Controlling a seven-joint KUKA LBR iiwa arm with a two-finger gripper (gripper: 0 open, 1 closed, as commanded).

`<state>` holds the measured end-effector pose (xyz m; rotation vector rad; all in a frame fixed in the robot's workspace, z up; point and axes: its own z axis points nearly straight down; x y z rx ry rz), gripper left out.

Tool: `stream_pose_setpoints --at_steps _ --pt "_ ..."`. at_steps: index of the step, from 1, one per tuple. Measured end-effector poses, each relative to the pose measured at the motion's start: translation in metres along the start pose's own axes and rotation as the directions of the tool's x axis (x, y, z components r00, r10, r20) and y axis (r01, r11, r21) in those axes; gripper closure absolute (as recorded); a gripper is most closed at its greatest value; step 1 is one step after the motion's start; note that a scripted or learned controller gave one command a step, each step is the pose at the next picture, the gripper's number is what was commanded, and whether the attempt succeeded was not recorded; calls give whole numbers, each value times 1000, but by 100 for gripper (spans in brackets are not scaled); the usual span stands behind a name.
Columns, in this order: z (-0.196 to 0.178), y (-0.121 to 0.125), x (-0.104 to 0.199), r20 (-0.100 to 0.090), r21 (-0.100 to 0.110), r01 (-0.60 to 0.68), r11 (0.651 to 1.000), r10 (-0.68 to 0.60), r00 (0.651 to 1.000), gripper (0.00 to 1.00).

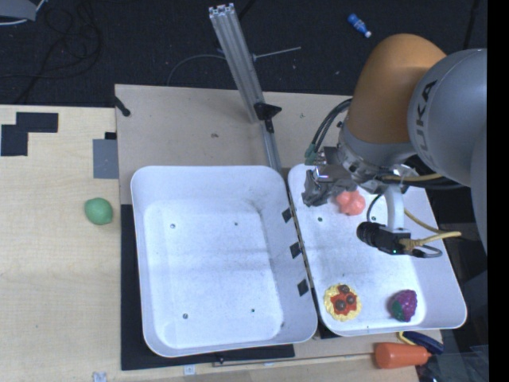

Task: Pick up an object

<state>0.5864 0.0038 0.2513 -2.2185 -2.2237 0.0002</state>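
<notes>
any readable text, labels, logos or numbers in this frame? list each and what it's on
"KU": pale raised letters, seen sideways, on the grey arm housing, at about; the rest of the word runs out of sight.
No other text readable. The white bins, the pizza toy, the purple grape toy and the green ball carry no legible marks. The black squares on the bench are plain patches.

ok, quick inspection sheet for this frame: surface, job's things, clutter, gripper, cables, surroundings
Surface: wooden bench; left bin and right bin side by side.
Job's things: in right bin, pink object, yellow-and-red toy, purple grapes.
Clutter: green ball on bench left of the bins; orange object below right bin.
Gripper: gripper over right bin's upper part, beside pink object.
Cables: loops along wrist; more on dark floor.
Surroundings: aluminium rail.
</notes>
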Motion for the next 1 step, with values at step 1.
stream_pose_setpoints --at_steps 1 --pt "3 11 44 0 0 0 1000 0 1000 100"
